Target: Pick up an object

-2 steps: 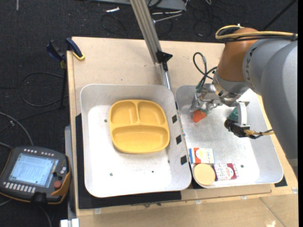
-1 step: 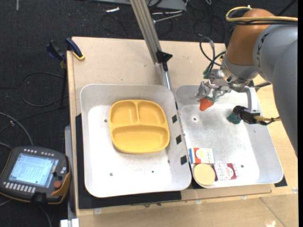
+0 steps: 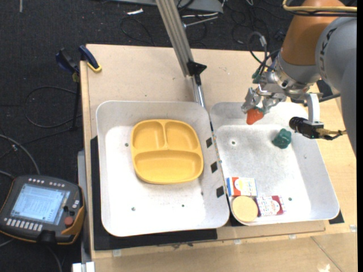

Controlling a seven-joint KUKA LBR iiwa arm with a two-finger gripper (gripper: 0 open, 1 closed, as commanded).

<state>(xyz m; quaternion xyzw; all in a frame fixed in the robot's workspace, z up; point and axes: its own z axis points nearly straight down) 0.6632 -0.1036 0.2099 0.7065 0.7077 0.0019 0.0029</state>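
My gripper (image 3: 258, 105) hangs over the far edge of the right bin (image 3: 317, 169), and a small red-orange object (image 3: 254, 117) sits between its fingertips, lifted a little above the bin floor. A green object (image 3: 282, 138) lies in the right bin, to the right of the gripper. At the near edge of that bin lie a small white and orange box (image 3: 241, 185), a round tan disc (image 3: 245, 208) and a red and white packet (image 3: 270, 205).
A yellow divided plate (image 3: 167, 151) rests in the left bin (image 3: 113, 197). A slanted metal pole (image 3: 177, 30) rises behind the bins. A teach pendant (image 3: 39, 207) lies on the floor at the lower left. Cables trail on the dark carpet.
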